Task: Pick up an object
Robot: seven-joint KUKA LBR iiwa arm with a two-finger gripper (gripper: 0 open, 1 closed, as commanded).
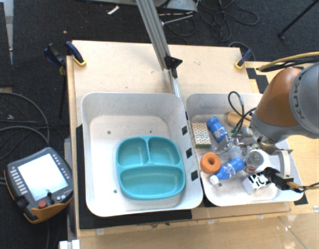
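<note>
Gripper (pixel 237 141) low in right bin (pixel 221 198), grip state cannot be told | orange ring (pixel 210 162) just below-left of it | blue bottle (pixel 217 129) beside, upper-left | clear bottle (pixel 227 170) just beneath | teal tray (pixel 149 167) well left.

Bright, even overhead light; colours read true. White bins (pixel 133 105) near overexposed, rims washing out. Soft short shadows under the teal tray (pixel 149 167) and along the bin walls. Mild sheen on the arm's orange band (pixel 278 95). Dark floor (pixel 29 30) underexposed, cables barely resolved. Focus moderate; small items in the right bin (pixel 237 191) slightly soft.
</note>
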